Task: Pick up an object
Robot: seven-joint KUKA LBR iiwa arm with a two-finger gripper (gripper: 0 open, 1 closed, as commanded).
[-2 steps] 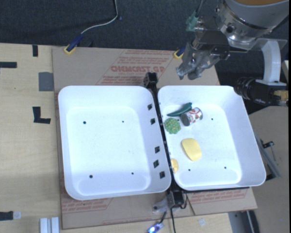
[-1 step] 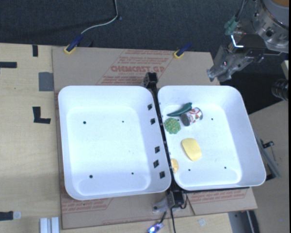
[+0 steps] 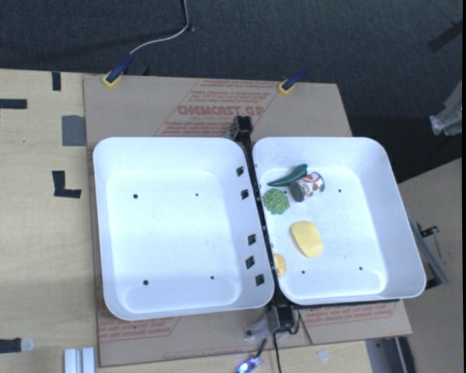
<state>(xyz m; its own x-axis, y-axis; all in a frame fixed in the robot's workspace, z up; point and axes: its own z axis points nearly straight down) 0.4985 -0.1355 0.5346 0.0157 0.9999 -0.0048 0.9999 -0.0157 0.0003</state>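
Observation:
The right bin (image 3: 373, 208) holds several small objects in its left half. A yellow oval piece (image 3: 306, 238) lies near the middle. A round, bumpy green item (image 3: 276, 201) sits against the left wall. Just above it a dark green elongated item (image 3: 288, 176) lies at a slant, touching a small grey, red and white object (image 3: 310, 186). A small yellow-orange piece (image 3: 279, 265) rests low against the bin's left wall.
The left bin (image 3: 171, 224) sits beside the right one, joined along a black-clipped seam (image 3: 252, 216). Both stand on a brown board (image 3: 217, 107) on the bench. A pale grey part (image 3: 448, 116) shows at the right edge, off the bins.

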